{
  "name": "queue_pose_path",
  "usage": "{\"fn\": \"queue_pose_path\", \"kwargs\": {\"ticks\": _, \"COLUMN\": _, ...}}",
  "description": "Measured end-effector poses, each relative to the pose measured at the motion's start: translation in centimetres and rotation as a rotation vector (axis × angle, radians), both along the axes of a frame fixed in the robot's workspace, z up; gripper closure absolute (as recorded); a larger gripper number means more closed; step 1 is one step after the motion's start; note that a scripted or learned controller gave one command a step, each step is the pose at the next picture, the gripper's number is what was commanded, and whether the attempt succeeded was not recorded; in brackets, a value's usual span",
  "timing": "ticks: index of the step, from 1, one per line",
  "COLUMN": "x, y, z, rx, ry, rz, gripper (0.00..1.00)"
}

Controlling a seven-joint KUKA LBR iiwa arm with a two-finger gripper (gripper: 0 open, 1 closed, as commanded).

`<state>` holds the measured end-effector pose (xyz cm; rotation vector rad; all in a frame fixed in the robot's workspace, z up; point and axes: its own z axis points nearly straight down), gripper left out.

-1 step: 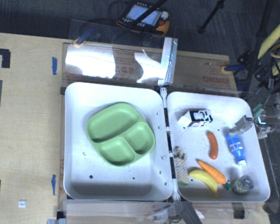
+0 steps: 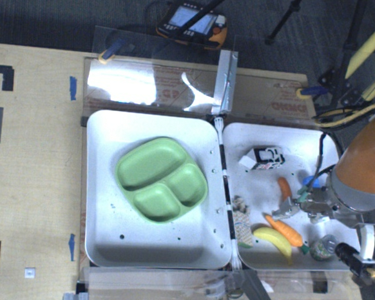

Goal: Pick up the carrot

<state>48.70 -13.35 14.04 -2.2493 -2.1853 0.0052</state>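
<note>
The tool [image 2: 294, 206] hangs just above the carrot [image 2: 283, 229] for a grab; its spread I cannot tell

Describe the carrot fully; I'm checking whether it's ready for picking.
The carrot is a small orange toy that looks like smooth plastic, tapered, lying flat and slanted in the right bin, near its front edge. A yellow banana lies against its lower side. The pincer hovers close above its upper end; nothing shows the carrot gripped.
</note>
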Motion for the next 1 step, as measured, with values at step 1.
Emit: {"fn": "queue_pose_path", "kwargs": {"ticks": 1, "x": -0.63, "y": 1.76, "z": -5.50, "rx": -0.001, "ry": -0.008, "rz": 0.218, "gripper": 0.00}}
